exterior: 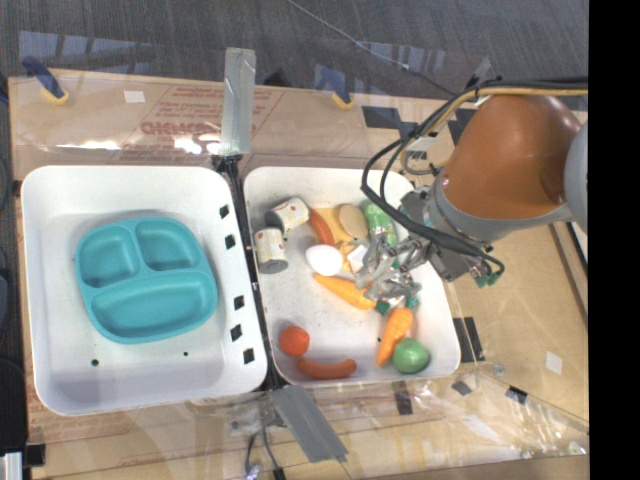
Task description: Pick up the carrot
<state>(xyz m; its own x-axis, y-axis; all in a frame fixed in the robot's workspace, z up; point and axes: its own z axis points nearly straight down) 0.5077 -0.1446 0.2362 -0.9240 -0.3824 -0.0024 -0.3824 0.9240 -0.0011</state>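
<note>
In the right bin (440, 318) an orange carrot (343, 290) lies on its side near the middle. A second orange carrot (394, 332) sits nearer the front right, pointing at the front wall. My gripper (386, 274) hangs low over the bin between the two. It is just right of the first carrot's thick end and just above the second one. The arm's orange band and cables hide the bin's right rear part. Whether the gripper touches either carrot is unclear.
Around the carrots lie a white egg (323, 260), a red tomato (293, 340), a sausage (325, 368), a green ball-like fruit (411, 356), two small cans (270, 249), a tan piece (350, 221) and a green item (377, 219). The left bin (50, 368) holds a teal divided plate (147, 276).
</note>
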